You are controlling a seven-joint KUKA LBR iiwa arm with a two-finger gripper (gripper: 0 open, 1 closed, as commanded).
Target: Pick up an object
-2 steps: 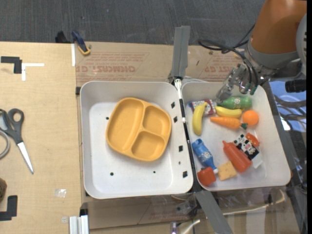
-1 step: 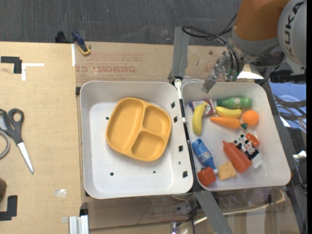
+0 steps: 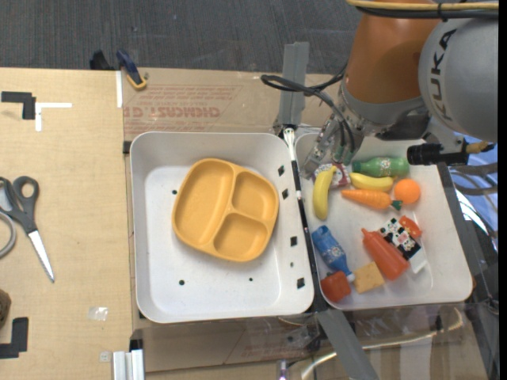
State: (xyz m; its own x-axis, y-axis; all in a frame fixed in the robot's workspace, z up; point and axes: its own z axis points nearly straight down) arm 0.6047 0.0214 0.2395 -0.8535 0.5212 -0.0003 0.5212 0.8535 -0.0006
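Observation:
My gripper [image 3: 329, 153] hangs low over the back left corner of the right bin [image 3: 453, 287], just above the top end of a yellow banana [image 3: 321, 195]. Nothing visible is held in it. Beside it lie a green bottle [image 3: 381, 165], a second yellow fruit [image 3: 372, 182], a carrot [image 3: 367, 199] and an orange ball [image 3: 406, 191]. Nearer the front are a blue bottle [image 3: 328, 247], a red bottle [image 3: 383, 254], a small printed carton [image 3: 402, 236], a tan block [image 3: 367, 277] and a red round piece [image 3: 335, 289].
The left bin [image 3: 150, 236] holds a yellow divided plate [image 3: 226, 210]. Scissors [image 3: 28, 222] lie on the wooden bench at the far left. A blue clip [image 3: 131, 70] sits behind the bins on the cardboard. The arm's orange band [image 3: 388, 46] looms over the right bin's back edge.

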